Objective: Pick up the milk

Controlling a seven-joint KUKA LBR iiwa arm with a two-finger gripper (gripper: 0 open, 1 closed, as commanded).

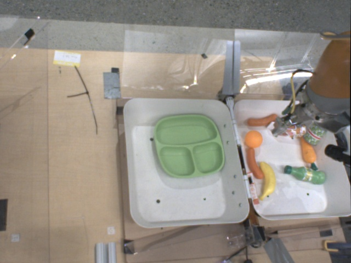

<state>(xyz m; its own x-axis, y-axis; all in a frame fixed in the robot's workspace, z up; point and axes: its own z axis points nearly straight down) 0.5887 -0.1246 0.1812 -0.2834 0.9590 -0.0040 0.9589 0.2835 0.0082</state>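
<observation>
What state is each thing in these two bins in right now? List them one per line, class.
Green plate: flat in the left bin, its compartments bare.
Orange: resting in the right bin.
Banana: lying flat, beside a sausage.
Green bottle: on its side.
Carrot: lying flat.
Milk: lying under the gripper; grip unclear.

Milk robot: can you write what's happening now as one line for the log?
task: pick up milk | arm: over right bin | gripper: low at the milk | grasp: cannot tell | left bin: green plate
</observation>
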